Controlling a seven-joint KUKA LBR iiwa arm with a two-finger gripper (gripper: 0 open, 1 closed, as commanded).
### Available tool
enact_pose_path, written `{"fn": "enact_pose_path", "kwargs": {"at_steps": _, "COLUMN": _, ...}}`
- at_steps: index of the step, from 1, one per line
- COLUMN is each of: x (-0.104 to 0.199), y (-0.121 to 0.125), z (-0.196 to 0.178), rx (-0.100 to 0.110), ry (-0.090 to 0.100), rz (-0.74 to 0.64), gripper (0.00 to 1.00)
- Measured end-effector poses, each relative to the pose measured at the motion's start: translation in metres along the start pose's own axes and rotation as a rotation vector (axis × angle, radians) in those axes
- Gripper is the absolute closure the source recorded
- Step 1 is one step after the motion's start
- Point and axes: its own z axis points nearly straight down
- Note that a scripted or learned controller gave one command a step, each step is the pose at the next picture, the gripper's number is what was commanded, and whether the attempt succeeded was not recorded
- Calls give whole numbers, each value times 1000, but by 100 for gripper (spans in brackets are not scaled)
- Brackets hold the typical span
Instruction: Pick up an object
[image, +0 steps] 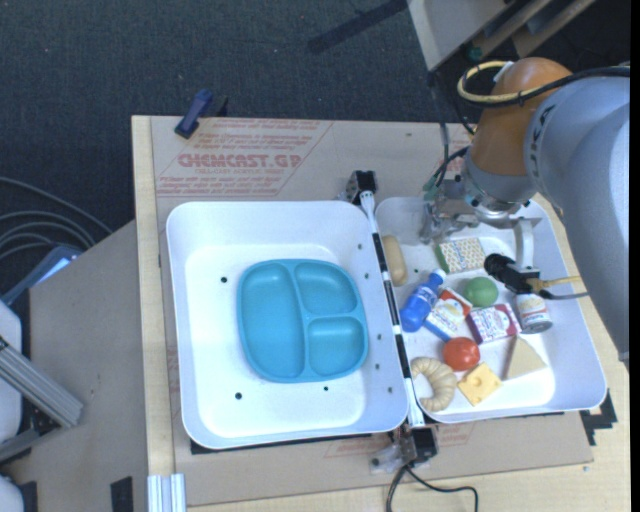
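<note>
Hovering tool (452, 222) at far end of right bin (570, 385), wrist vertical for top-down pick; grip state unreadable. Checkered packet (461, 253) directly beneath; remaining objects crowded nearer camera.

bench (250, 160) bears two white bins (200, 400) side by side.

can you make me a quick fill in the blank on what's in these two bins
1. The left bin holds a blue ___ with three compartments.
2. The green ball lies in the ___ bin.
3. The red ball lies just above a yellow ___.
4. The gripper is over the ___ bin's far end.

Missing words: tray; right; block; right
</note>
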Motion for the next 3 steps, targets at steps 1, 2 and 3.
{"fn": "enact_pose_path", "kwargs": {"at_steps": 1, "x": 0, "y": 0, "z": 0, "rx": 1, "ry": 0, "rz": 0, "gripper": 0}}
{"fn": "enact_pose_path", "kwargs": {"at_steps": 2, "x": 1, "y": 2, "z": 11, "rx": 3, "ry": 1, "rz": -1, "gripper": 0}}
{"fn": "enact_pose_path", "kwargs": {"at_steps": 3, "x": 1, "y": 2, "z": 11, "rx": 3, "ry": 1, "rz": -1, "gripper": 0}}
